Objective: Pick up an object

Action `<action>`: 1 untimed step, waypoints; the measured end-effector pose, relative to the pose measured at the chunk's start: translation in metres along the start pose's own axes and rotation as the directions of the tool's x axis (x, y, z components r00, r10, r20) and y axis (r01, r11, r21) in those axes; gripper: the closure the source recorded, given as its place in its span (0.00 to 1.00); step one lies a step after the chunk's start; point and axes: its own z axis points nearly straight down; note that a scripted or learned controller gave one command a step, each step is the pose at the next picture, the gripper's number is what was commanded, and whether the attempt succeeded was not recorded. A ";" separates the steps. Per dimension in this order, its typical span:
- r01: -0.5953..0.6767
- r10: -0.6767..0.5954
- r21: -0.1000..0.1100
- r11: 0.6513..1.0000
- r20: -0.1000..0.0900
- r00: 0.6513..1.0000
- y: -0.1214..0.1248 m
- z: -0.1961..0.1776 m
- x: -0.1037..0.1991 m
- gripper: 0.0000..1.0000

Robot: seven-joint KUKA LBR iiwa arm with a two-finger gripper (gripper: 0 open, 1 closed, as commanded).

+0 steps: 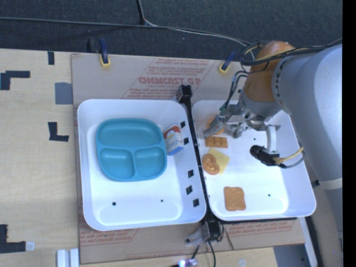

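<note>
So, gripper: upper left of the right bin, can't tell its state
cracker: just below it

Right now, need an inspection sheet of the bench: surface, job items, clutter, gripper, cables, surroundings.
Surface: left bin and right bin side by side on a printed cardboard sheet.
Job's things: right bin holds a cracker, a pretzel on a yellow piece, and a toast slice.
Clutter: left bin holds a blue divided plate and a small carton.
Grippers: gripper low over the right bin's back-left corner, near the cracker; finger state unclear.
Cables: black cable across the dark floor behind.
Surroundings: two clamps on the cardboard's back edge.
</note>
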 end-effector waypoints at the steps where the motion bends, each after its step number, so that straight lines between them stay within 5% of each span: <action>1: 0.001 -0.001 0.004 1.000 -0.002 1.000 0.000 -0.012 0.001 1.00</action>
